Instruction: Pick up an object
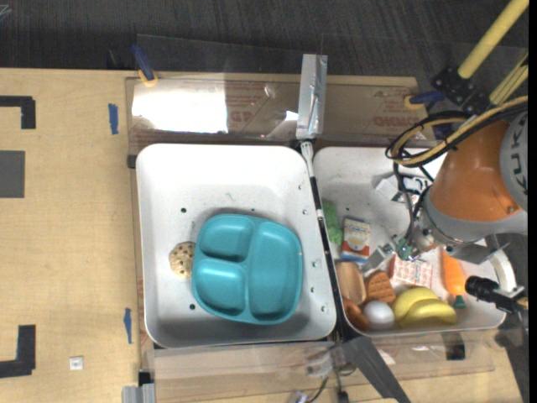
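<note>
two bins (159,175) — teal plate (248,267), cookie (180,259), bananas (424,306)

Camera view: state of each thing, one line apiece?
Teal divided plate: in the left bin, flat, right side up.
Cookie: left bin, touching the plate's left edge.
Bananas: right bin, lying near the front wall.
White egg: right bin, beside the bananas.
Small carton: right bin, lying flat.
Carrot: right bin, partly hidden by the arm.
Gripper: low over the right bin's pile.

partial white letters "KU" on the arm's grey housing (522,154), cardboard print (252,99) illegible
</note>
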Robot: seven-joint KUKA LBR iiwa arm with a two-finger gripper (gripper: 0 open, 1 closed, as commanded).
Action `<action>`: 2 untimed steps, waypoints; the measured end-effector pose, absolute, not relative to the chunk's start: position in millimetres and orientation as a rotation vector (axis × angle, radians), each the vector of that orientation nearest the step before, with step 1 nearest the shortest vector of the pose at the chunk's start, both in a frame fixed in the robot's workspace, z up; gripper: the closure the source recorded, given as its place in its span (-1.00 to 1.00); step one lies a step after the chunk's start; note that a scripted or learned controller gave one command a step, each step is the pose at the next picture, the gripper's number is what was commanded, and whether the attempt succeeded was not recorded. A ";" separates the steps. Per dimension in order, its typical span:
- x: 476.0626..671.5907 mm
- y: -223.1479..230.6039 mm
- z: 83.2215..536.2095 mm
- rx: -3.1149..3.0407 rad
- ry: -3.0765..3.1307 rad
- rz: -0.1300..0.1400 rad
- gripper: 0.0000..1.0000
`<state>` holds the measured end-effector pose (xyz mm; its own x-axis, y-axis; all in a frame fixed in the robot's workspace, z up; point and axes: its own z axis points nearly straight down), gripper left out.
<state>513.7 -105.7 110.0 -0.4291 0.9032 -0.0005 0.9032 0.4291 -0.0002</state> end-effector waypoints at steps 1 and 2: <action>563.0 -118.1 111.7 1.860 2.527 0.001 -1.00; 527.4 -104.3 124.5 1.864 2.530 0.000 -1.00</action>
